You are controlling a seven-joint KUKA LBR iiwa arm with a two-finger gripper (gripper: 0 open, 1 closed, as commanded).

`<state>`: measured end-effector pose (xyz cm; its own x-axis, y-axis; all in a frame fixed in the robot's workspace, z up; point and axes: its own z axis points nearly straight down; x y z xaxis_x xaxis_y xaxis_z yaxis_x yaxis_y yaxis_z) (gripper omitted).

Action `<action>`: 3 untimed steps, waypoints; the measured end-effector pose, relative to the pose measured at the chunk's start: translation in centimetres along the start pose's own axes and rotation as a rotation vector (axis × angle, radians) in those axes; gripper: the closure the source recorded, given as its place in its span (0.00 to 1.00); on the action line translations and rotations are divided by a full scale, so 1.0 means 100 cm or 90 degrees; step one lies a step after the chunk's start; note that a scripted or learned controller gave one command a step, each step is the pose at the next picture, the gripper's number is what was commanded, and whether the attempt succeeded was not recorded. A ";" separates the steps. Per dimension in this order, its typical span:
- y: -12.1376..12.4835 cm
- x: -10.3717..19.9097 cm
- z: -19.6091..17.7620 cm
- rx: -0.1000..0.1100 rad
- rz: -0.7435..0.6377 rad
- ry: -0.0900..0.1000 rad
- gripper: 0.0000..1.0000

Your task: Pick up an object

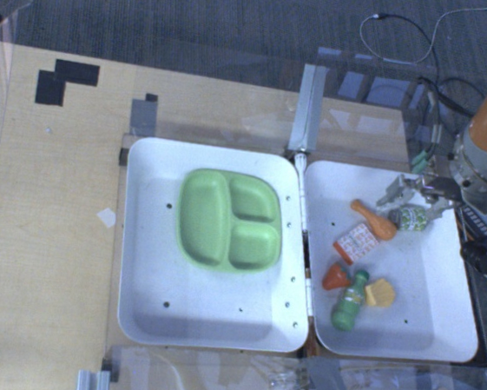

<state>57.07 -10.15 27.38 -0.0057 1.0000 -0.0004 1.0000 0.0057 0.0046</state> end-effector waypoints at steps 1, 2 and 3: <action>0.014 -0.022 0.170 -0.011 -0.061 -0.002 0.00; 0.015 0.000 0.176 -0.017 -0.087 -0.005 0.00; 0.009 0.011 0.177 -0.017 -0.064 -0.004 0.00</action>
